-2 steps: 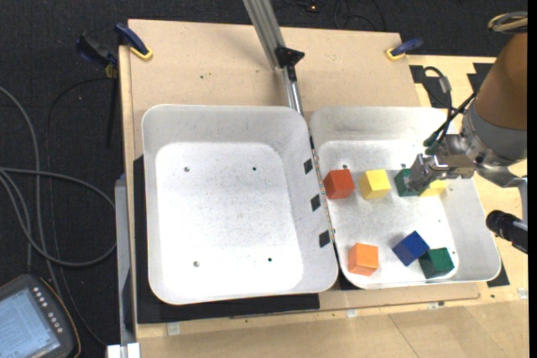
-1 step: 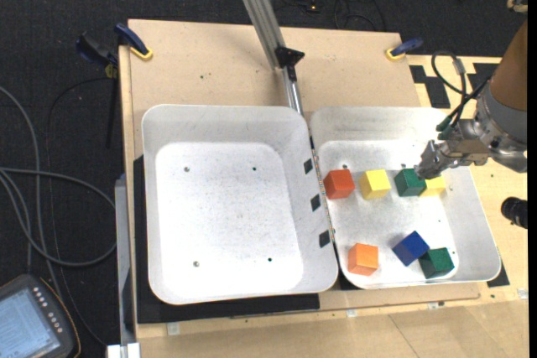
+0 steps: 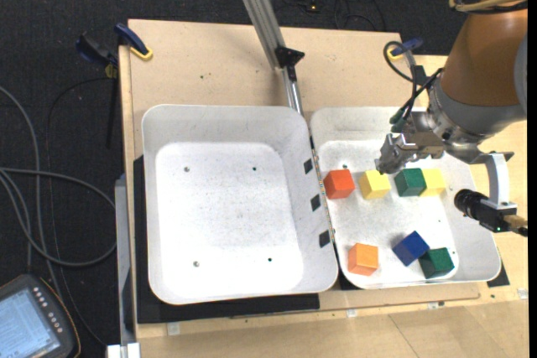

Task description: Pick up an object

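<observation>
The right bin [image 3: 352, 134] holds several coloured blocks. A red-orange block [image 3: 339, 183] lies at its left, then a yellow block [image 3: 375, 184], a green block [image 3: 410, 181] and a second yellow block [image 3: 434, 180] in a row. Nearer the front lie an orange block [image 3: 363, 258], a blue block [image 3: 410, 247] and a dark green block [image 3: 437, 262]. My gripper [image 3: 393, 157] hangs low over the bin, just above and behind the first yellow block. Nothing shows between its fingers.
The left bin [image 3: 159, 126] stands beside the right one, with black clips along their shared wall. A slanted metal pole [image 3: 256, 0] rises behind the bins. Blue and yellow clamps [image 3: 132, 40] grip the board's back corners. Cables lie on the floor at the left.
</observation>
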You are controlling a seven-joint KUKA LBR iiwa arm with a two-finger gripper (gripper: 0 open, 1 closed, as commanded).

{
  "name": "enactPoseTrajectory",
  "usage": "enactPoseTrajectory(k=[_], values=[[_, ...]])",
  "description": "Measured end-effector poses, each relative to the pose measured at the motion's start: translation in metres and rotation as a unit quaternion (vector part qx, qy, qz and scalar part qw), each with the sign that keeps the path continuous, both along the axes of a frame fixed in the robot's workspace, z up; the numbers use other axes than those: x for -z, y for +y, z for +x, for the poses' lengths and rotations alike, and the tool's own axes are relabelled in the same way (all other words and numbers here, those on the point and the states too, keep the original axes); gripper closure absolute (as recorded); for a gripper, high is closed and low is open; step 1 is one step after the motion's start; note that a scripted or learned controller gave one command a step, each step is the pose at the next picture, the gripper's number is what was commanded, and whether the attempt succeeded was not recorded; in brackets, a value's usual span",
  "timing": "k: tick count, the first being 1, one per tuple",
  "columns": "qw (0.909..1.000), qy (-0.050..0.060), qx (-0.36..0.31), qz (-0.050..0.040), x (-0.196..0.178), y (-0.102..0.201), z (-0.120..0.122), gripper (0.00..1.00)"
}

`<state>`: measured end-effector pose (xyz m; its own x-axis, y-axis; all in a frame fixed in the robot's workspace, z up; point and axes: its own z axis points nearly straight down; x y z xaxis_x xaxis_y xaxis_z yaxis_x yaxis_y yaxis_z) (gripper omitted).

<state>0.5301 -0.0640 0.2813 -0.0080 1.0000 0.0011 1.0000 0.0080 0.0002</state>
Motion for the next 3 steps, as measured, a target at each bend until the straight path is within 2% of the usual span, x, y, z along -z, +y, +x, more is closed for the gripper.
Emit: enactPoseTrajectory(k=[1,3], values=[[1.0,0.001,-0.001,0.0001,0.008,0.061,0.009,1.0],[1.0,0.002,0.0,-0.0003,0.045,0.154,0.025,1.0]])
